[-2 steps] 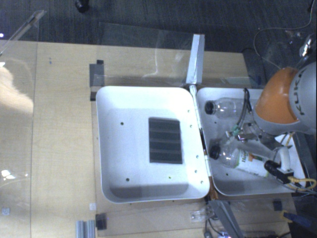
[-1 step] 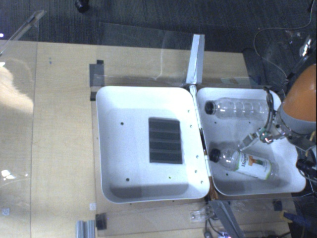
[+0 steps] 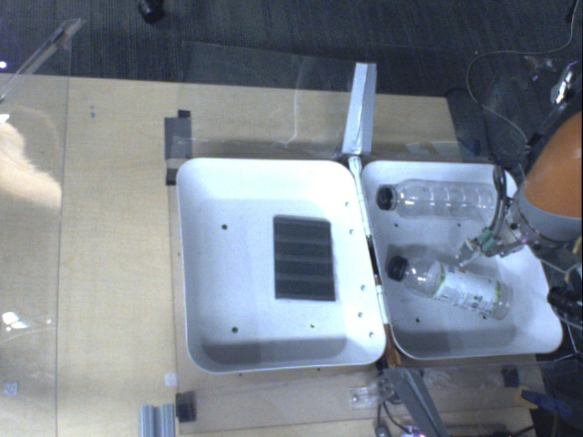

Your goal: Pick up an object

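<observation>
Two clear plastic bottles lie on their sides in the right bin [image 3: 537, 335]. One bottle [image 3: 437, 197] with a black cap rests along the far wall. The other bottle [image 3: 451, 285], which carries a pale label, lies slanted in the middle. A dark ribbed rectangular pad [image 3: 304, 258] lies flat in the left bin [image 3: 209, 317]. My gripper [image 3: 487, 242] hangs over the right bin's right side, between the two bottles and just above the labelled bottle's far end. Nothing is visibly held in it.
The arm's orange band [image 3: 557, 176] and grey wrist cover the right bin's far right corner. A raised divider [image 3: 369, 262] separates the bins. Cables trail at the right and front edges of the bench.
</observation>
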Robot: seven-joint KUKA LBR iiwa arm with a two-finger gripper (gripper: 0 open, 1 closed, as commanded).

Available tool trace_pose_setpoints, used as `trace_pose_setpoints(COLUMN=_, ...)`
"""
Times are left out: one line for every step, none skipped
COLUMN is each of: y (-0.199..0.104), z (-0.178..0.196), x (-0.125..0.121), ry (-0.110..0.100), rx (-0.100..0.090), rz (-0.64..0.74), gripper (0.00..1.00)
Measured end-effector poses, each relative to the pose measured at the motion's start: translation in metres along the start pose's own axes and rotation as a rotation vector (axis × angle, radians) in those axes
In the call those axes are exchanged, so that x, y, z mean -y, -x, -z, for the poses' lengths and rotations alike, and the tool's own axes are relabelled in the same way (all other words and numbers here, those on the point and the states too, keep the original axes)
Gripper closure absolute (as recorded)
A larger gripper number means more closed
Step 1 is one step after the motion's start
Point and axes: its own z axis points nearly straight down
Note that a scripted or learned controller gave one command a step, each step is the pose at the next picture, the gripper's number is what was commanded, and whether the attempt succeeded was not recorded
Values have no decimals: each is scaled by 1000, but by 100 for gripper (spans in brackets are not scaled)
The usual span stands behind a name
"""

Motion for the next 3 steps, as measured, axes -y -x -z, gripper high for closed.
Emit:
trace_pose_setpoints(y=0, z=0, x=0, ry=0, rx=0, rz=0, gripper=0)
trace_pose_setpoints(y=-10, z=-59, x=-5, ry=-3, rx=-2, rz=201, gripper=0)
trace_pose_setpoints(y=-11, z=-60, x=-60, ry=-1, rx=-2, rz=-7, gripper=0)
